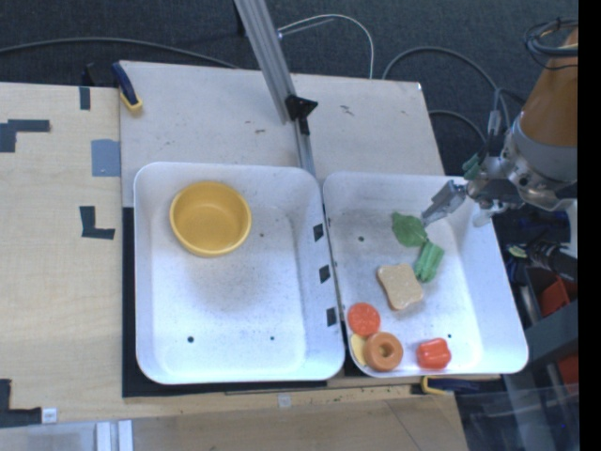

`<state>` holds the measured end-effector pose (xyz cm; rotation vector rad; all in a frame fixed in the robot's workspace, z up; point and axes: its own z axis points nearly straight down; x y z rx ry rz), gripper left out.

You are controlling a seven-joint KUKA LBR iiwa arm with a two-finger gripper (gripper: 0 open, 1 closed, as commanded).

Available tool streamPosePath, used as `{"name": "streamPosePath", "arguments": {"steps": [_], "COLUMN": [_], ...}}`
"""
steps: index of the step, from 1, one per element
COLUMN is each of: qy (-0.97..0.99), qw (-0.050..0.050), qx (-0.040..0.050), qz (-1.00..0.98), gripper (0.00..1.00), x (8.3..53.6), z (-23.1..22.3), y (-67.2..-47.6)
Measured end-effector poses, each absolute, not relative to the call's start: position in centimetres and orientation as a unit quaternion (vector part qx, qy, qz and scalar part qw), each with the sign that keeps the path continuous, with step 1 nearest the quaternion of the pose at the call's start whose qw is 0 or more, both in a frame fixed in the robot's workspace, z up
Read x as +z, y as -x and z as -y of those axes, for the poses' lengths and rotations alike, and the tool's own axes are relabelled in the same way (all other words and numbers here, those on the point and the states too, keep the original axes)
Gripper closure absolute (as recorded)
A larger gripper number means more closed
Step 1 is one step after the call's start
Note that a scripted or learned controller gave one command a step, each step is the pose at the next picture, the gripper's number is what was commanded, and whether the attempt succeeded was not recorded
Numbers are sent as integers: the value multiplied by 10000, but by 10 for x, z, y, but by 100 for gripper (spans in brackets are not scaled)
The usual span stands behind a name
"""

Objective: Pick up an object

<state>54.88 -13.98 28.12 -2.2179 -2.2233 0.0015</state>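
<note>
The pincer (441, 205) is seen over the right bin (488, 280); whether it is open or closed cannot be told. A green leaf (408, 229) lies just beside its tip, ungripped. Below are found a green pod (429, 260), bread (401, 287), a tomato slice (364, 319), a doughnut (384, 351) and a red pepper (433, 352). Far left, a yellow bowl (210, 217) sits in the left bin (160, 346).

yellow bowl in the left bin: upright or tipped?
Upright. The yellow bowl sits in the left bin with its round rim facing up and its inside visible; nothing shows in it.
</note>
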Motion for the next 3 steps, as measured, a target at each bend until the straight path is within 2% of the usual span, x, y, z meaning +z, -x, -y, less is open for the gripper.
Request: {"name": "streamPosePath", "arguments": {"steps": [1, 3], "qy": [7063, 7066], "qw": [5, 34], "qx": [4, 25], "qz": [7079, 7076], "gripper": [0, 0], "x": [281, 165], "z": [140, 128], "y": [-549, -546]}}
